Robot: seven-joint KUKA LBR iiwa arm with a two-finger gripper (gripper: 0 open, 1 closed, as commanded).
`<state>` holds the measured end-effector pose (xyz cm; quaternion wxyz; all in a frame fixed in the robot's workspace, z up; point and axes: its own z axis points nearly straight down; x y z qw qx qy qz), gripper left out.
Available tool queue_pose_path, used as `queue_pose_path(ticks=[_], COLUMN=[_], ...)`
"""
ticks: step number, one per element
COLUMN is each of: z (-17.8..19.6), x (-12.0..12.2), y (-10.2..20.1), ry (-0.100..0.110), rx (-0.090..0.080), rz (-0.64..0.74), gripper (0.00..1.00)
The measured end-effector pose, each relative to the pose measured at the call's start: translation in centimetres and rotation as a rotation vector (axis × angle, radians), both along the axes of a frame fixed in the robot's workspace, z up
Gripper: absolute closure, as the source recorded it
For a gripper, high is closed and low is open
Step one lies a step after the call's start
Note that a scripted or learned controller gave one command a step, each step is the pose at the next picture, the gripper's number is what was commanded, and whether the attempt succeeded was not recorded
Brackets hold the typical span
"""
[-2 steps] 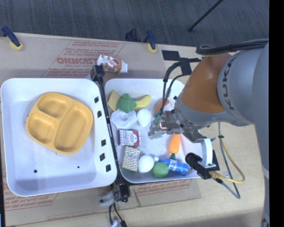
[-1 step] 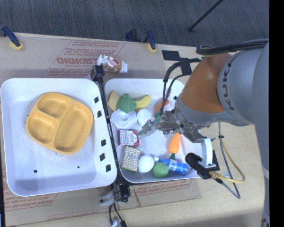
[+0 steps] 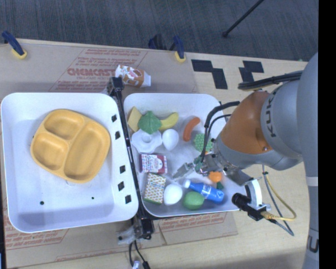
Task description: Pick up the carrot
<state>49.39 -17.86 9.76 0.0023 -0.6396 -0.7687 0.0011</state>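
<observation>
I am reading the bench from the left. The left bin is carrying a yellow divided plate and nothing relevant to the task. A small bottle is lying on the cardboard just beyond the two bins.

The right bin is crowded. Along its left side I am seeing a yellow wedge, a green leafy piece, a banana, a white egg, a small red-and-white carton, a patterned box and a second egg. The carrot is lying near the back of this bin, to the right of the banana, apart from the arm's tool.

The gripper is sitting low in the middle of the bin, in front of the carrot and close above a blue bottle and a green ball. I cannot tell how its fingers are standing; the wrist is hiding them. A small orange piece is lying just beside the tool.

Risks, as I am judging them: the tool is standing nearer the orange piece and the blue bottle than the carrot, so a close here is likely taking the wrong item. Moving toward the carrot risks nudging the egg or the banana and rolling the carrot against the wall.
</observation>
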Motion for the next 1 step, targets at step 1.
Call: queue_pose_path(ticks=[1], z=[-0.57], x=[-1.09], y=[-2.70], ry=[-0.001], rx=[0.011], rz=[0.311], gripper=[0.00])
